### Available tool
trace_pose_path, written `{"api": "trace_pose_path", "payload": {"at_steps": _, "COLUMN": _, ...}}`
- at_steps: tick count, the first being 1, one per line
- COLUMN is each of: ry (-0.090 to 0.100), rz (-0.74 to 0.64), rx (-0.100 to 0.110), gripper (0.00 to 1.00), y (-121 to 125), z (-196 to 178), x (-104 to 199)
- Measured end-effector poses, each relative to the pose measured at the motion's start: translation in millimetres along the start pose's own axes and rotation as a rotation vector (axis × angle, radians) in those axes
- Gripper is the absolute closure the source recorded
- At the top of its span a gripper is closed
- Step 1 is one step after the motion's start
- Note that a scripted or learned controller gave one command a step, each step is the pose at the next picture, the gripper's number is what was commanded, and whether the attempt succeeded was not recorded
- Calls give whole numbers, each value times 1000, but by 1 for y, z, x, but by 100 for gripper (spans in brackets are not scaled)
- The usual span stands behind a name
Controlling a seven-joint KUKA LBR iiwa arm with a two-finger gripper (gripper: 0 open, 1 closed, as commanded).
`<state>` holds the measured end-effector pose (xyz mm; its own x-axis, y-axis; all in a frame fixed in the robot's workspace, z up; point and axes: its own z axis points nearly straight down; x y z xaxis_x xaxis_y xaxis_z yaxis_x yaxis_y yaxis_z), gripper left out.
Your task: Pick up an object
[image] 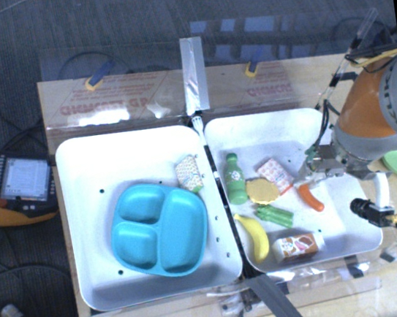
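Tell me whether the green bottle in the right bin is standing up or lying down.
Lying down. The green bottle shows its full side, white cap toward the bin's far wall, flat on the right bin floor beside the divider.

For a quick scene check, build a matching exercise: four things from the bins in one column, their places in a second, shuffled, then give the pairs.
Things:
1. blue divided plate
2. banana
3. green bottle
4. orange carrot

Places:
A. right bin, along the divider, top end
B. middle of the left bin
C. right bin, near the arm
D. right bin, bottom left, beside the small carton

Pairs: 1-B, 2-D, 3-A, 4-C
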<state>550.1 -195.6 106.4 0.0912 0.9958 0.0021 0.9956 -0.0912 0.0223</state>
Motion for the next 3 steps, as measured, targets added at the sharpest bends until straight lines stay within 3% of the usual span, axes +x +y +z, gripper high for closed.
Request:
{"api": "trace_pose_path", "payload": {"at_steps": 1, "ry": 0, "rz": 0, "rx": 1, "gripper": 0, "y": 0, "z": 0, "x": 0}}
{"api": "trace_pose_path", "payload": {"at_steps": 2, "ry": -5, "rz": 111, "rx": 6, "gripper": 0, "y": -13, "z": 16, "x": 9}}
{"api": "trace_pose_path", "payload": {"at_steps": 3, "ry": -2, "rz": 110, "rx": 7, "gripper": 100, "y": -12, "z": 7, "x": 11}}
